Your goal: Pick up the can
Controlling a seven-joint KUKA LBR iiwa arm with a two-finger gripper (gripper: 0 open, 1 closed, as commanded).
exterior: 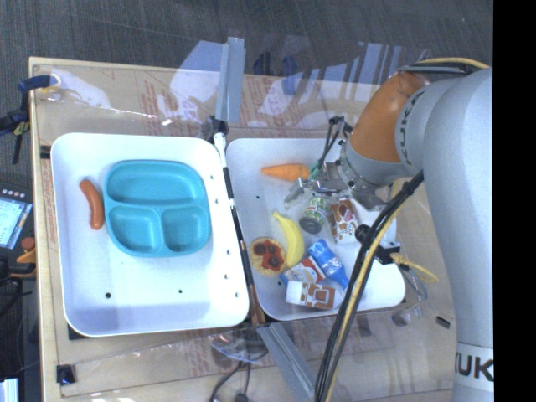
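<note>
My pincer (314,193) low in the right bin (251,224), I cannot tell how wide it stands, can (313,217) lying directly beneath its tip, seemingly touching, carrot (285,172) just up-left of it, banana (291,237) below-left, blue tray (157,205) far left of it

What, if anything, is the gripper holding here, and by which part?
It cannot be told. The gripper sits directly above the can in the right bin, but its tips are not distinct enough to show a hold.
</note>
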